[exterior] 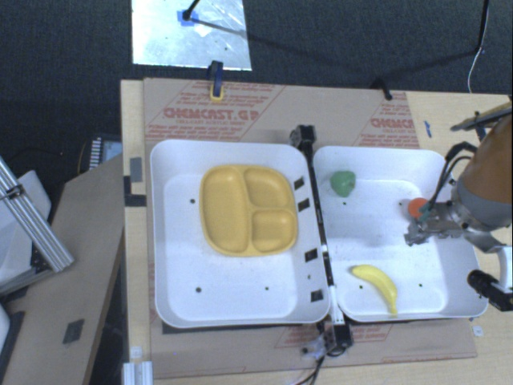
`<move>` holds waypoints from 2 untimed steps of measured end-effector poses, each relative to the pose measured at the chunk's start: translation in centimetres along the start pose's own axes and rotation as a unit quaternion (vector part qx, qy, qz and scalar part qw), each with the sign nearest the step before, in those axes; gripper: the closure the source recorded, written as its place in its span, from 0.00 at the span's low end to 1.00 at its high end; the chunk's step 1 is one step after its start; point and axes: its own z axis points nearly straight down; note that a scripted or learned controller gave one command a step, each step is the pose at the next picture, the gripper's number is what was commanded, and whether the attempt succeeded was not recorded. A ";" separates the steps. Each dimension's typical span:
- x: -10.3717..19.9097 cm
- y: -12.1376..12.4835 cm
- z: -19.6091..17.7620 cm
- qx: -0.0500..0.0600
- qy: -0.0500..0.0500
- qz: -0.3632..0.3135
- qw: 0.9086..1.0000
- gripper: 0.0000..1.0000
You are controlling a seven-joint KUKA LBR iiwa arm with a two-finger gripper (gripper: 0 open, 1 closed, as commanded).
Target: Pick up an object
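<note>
My gripper [415,233]: grip state unreadable | orange object [418,208] just above it | banana [377,285] below-left | green object [343,183] up-left

Red printed word "CHEMCAST" followed by unclear characters on the brown cardboard sheet [240,107] under the bins, same red print again near the right corner, partly hidden

One fixed camera overhead, slanting down on both bins [240,155]

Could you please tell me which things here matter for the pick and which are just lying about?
For the pick: tool, orange ball, green pepper, banana, right bin.
Lying about: yellow tray, left bin, cardboard sheet.
</note>
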 end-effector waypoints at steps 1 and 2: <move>0.1 0.3 -4.3 0.000 0.000 0.000 1.000 1.00; 0.1 0.5 -6.9 0.001 0.000 0.000 1.000 1.00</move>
